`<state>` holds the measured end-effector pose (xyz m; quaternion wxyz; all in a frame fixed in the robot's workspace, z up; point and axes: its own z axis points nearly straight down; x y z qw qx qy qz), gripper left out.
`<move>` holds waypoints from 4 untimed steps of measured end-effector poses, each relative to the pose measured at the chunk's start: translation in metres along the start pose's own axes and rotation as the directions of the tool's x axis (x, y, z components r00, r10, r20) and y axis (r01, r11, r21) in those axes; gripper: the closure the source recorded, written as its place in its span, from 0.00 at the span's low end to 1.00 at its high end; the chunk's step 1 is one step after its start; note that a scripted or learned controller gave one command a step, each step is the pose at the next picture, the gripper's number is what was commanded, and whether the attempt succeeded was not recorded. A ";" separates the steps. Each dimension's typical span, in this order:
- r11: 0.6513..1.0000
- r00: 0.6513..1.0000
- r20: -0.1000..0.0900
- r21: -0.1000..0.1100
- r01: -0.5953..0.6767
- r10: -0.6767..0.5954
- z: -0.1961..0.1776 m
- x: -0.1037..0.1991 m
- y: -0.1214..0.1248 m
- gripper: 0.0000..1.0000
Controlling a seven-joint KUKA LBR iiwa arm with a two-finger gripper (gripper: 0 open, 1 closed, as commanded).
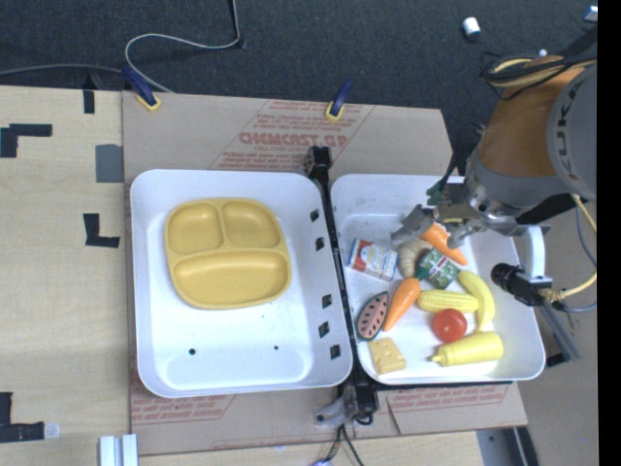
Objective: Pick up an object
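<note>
The right white bin (529, 362) holds a pile of toy food. My gripper (435, 227) hangs low over the pile's upper end, open, its fingers spread to either side of a small orange piece (445, 242). Just below it lie a beige bulb (411, 257) and a green can (440, 271). Further down are a carrot (405, 299), a corn cob (448, 301), a banana (481, 293), a red tomato (448, 325) and a yellow bottle (471, 349). A white and red packet (372, 258) lies at the left. Nothing is lifted off the pile.
The left white bin (233, 367) holds a yellow divided plate (228, 252). A brown oval slice (373, 316) and a cheese block (388, 355) sit near the right bin's front left corner. A black divider (330, 260) runs between the bins. Cardboard lies under both.
</note>
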<state>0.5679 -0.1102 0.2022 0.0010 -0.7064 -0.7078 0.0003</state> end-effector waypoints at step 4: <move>1.000 1.000 0.001 -0.002 0.000 0.000 -0.016 0.025 -0.028 1.00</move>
